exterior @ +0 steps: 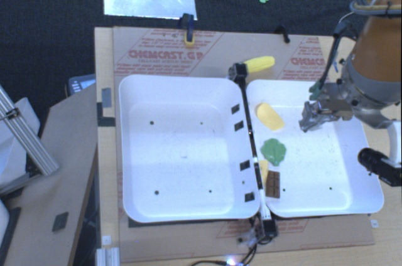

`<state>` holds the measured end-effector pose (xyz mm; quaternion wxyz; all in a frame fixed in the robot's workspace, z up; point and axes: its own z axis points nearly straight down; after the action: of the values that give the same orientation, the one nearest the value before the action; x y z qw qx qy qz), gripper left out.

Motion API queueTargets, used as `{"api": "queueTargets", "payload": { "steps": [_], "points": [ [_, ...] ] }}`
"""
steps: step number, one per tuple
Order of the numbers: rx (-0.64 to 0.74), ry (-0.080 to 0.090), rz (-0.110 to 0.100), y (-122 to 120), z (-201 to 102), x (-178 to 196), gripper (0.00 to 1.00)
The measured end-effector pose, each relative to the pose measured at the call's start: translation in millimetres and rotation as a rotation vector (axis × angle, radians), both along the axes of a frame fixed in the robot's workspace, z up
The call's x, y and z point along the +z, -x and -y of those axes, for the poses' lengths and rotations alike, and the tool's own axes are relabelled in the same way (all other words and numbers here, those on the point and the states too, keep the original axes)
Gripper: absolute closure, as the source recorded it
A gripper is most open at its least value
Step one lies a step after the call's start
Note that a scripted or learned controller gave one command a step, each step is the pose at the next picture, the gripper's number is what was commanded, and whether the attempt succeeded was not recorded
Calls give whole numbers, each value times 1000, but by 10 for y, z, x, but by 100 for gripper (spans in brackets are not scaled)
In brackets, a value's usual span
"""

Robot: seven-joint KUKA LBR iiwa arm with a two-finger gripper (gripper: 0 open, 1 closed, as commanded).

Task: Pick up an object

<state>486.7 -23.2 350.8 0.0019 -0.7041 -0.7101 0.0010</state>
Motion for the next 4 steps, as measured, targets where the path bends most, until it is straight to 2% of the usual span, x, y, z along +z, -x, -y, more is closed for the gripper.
{"api": "queueTargets", "payload": {
  "steps": [1,2,3,4],
  "points": [
    [-11,6,24,4,763,1920,100],
    [-1,0,-3,3,256,767,100],
    [0,0,2,-2,-119,240,100],
    [-10,3,20,-4,230,1372,100]
  ]
}}
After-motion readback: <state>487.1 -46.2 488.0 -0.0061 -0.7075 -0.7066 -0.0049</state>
